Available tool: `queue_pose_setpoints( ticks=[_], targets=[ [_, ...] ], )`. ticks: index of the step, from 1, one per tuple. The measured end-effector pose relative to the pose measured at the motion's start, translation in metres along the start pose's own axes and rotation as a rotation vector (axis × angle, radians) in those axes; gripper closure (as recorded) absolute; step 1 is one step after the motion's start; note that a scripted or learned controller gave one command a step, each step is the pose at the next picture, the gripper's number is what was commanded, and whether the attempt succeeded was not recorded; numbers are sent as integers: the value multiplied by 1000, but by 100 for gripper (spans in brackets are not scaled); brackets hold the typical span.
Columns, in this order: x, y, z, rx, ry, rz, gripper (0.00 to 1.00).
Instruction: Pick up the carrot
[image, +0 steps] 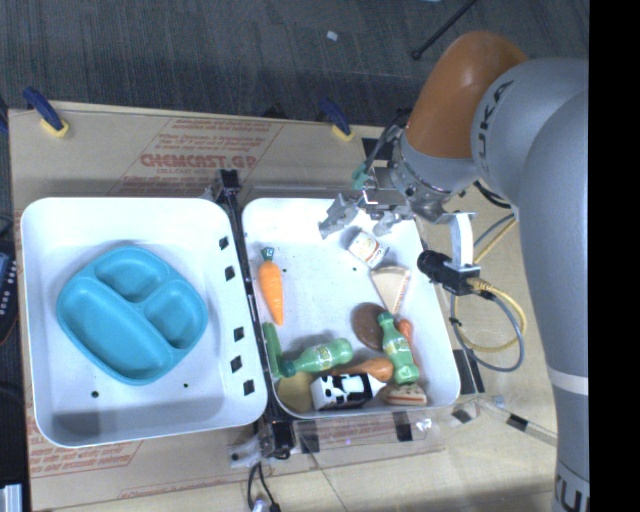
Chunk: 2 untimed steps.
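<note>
Cardboard sheeting covers the bench, and on it sit two shallow white bins side by side: the left bin (40, 300) holds a blue sectioned plate (130, 312), while the right bin (300, 215) carries a clutter of toy food. The carrot (271, 287) lies flat near the right bin's left wall, its green top pointing toward the far rim, apart from the green bottles (322, 355) and the other pieces heaped at the near end. The gripper (345, 213) hangs over the far part of that bin, well apart from the carrot and to its right. Whether its jaws are spread or pressed together cannot be told from this angle. Judged from this, nothing of the pick is done: the approach, the descent, the grasp and the lift all remain.
</note>
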<state>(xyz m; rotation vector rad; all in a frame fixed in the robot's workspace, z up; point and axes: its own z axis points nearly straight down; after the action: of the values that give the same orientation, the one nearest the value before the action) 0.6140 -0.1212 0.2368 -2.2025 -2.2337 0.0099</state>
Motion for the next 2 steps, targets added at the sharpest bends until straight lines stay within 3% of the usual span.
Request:
queue_pose_setpoints(
  ticks=[1, 2],
  targets=[
    [29, -30, 130, 6, -1, 63, 0],
    [27, -12, 143, -6, -4, 220, 0]
  ],
)
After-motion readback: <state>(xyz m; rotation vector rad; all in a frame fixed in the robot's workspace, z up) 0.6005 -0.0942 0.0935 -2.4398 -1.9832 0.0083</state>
